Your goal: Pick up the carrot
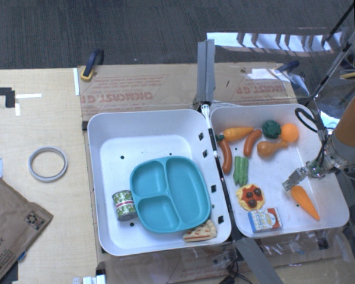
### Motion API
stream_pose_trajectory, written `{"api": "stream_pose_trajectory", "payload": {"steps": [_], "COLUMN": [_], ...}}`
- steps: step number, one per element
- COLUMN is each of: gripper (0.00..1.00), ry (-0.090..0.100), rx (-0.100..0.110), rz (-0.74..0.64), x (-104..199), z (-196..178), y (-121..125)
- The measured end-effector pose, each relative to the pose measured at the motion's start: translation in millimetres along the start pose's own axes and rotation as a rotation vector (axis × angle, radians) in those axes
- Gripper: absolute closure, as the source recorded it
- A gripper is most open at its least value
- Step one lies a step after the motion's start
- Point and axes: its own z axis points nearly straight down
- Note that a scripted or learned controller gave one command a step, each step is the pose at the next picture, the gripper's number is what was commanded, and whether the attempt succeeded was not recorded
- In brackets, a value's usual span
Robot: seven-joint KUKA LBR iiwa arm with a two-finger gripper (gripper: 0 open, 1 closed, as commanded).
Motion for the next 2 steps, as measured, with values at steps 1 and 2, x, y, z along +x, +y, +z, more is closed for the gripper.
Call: {"api": "stream_pose_trajectory", "payload": {"steps": [1,2], "gripper": [1.00,1.00], "ry": [0.002,-0.004], "rx": [0.002,-0.001], "rz": [0.002,0.122], "x": [0,85], "z": [-5,-93], "y": [1,34]}}
